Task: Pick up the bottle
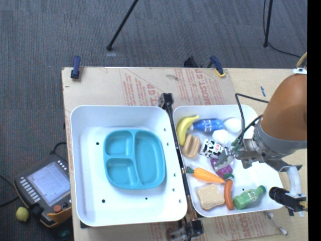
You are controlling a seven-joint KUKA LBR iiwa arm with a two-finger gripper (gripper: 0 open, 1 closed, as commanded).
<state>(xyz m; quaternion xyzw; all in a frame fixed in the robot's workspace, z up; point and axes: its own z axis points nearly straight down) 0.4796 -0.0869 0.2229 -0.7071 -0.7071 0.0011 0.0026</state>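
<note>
In the right bin [251,205], our gripper [228,157] hangs low over the middle of the toys, at the end of the arm [283,117] reaching in from the right. We cannot tell how the tool is set, since it blurs into the clutter beneath it. Just under it lie purple grapes [224,168] and a black-and-white cow-patterned toy [213,147]. Farther out are a carrot [208,175], a slice of toast [210,196], a sausage [228,193], a hot dog [191,145] and a banana [184,126]. There are two bottles: a green one [248,196] lying on its side near the front right corner, and a blue one [208,125] lying at the back beside the banana. The left bin [85,134] holds a teal tray [134,158]. We judge either bottle light, stiff and smooth, likely to roll, so a pinch across the middle of the body seems safest.
</note>
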